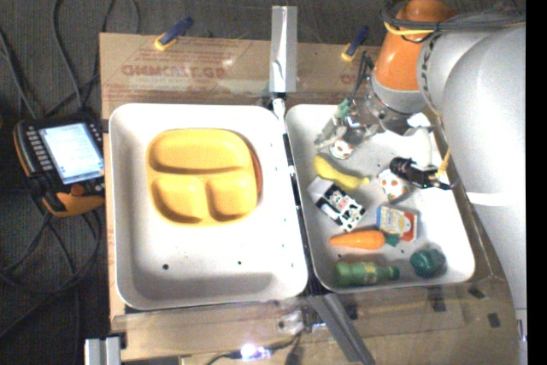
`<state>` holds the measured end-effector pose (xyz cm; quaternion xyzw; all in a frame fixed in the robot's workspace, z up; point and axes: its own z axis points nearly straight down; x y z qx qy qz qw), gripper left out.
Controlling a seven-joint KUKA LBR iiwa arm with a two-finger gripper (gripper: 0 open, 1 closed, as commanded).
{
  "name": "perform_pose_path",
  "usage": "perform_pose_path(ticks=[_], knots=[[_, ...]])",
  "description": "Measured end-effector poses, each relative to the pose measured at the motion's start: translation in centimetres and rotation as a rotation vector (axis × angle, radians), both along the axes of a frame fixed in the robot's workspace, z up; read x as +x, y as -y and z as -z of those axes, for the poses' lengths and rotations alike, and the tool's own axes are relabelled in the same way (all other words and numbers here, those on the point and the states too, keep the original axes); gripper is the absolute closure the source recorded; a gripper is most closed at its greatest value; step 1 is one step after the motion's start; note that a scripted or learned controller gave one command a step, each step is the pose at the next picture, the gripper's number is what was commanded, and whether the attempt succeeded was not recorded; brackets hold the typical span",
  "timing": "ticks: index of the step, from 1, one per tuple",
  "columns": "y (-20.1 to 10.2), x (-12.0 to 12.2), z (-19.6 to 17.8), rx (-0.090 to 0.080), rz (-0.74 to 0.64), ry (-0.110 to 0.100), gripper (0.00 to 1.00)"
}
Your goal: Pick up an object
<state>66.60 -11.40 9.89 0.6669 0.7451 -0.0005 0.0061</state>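
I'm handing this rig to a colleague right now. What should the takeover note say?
Gripper: low over the back left corner of the right white bin; whether it is open or shut cannot be told, and nothing is seen held.
Things: yellow banana, orange carrot, green bottle and round green object lie in the right bin. A yellow divided tray sits in the left white bin.
Done: nothing lifted.
Left: grasp and raise one object.

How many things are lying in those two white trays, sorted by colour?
Yellow: 2, the divided plate in the left bin and the banana in the right bin
Orange: 1, the carrot
Green: 2, the bottle and the round green piece
Black and white: 1, the cow-patterned block
Red and white: 1, the packet
Total: 7
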Motion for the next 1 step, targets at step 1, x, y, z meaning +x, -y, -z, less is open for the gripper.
perform_pose_path(ticks=[1], knots=[[-5.28, -0.79, -8.42, 0.009, -0.006, -0.01, 1.0]])
